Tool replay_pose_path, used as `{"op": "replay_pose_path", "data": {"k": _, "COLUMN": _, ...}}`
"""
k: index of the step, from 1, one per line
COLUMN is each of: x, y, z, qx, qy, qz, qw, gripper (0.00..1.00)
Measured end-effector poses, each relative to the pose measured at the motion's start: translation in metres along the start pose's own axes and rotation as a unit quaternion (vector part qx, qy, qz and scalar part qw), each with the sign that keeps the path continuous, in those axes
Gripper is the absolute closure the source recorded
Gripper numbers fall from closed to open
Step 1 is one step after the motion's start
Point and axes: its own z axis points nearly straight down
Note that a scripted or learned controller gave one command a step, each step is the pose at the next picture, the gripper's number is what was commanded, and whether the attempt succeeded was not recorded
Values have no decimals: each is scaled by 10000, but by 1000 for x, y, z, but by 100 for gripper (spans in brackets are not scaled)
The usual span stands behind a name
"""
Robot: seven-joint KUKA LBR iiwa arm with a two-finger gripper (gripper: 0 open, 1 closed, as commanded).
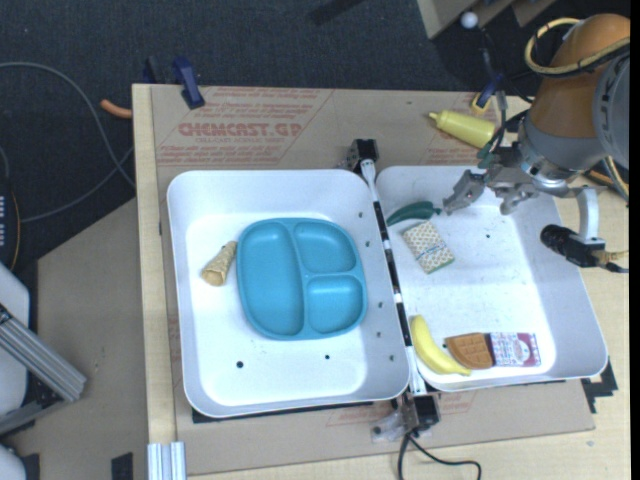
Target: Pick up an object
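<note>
While my claw (487,190) hangs spread and empty over the right bin (560,308) by its far rim, nearest candidate: speckled packet (428,245), below-left of the claw toward the divider, long axis slanting; green piece (410,211) beside it.

A cardboard-topped bench (250,128) printed with red lettering stands on dark carpet (200,18). A blue clamp (186,81) grips its edge at eleven o'clock, a thin cable (95,118) loops across the floor at ten, and an aluminium rail (40,358) lies at eight.
</note>
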Motion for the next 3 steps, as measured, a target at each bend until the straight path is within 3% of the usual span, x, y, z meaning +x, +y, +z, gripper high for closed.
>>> {"op": "replay_pose_path", "data": {"k": 1, "x": 41, "y": -11, "z": 73, "qx": -41, "qy": -12, "qz": 3, "qw": 10000, "gripper": 0}}
{"op": "replay_pose_path", "data": {"k": 2, "x": 45, "y": 36, "z": 72, "qx": -43, "qy": -7, "qz": 0, "qw": 10000, "gripper": 0}}
{"op": "replay_pose_path", "data": {"k": 3, "x": 43, "y": 38, "z": 72, "qx": -42, "qy": -5, "qz": -3, "qw": 10000, "gripper": 0}}
